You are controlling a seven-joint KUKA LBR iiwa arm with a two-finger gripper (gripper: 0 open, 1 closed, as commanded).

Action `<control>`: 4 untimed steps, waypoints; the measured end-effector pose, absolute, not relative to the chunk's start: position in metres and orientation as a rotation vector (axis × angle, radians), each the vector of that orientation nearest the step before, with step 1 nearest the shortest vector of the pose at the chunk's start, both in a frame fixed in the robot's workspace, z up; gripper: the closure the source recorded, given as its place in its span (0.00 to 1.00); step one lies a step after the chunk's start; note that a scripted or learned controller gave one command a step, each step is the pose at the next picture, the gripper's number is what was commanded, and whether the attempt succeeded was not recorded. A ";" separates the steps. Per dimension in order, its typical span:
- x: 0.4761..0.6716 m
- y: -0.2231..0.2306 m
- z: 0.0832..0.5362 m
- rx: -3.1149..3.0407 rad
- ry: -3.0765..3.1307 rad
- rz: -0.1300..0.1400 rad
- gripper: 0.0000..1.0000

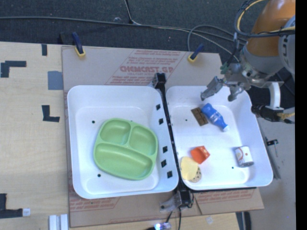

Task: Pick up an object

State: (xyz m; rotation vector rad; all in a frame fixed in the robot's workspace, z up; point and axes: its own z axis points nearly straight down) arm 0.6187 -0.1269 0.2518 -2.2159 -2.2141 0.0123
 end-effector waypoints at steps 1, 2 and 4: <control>0.621 -0.127 0.258 -2.220 -2.223 0.002 0.00; 0.620 -0.127 0.193 -2.216 -2.219 0.009 0.00; 0.609 -0.122 0.082 -2.220 -2.224 0.003 0.00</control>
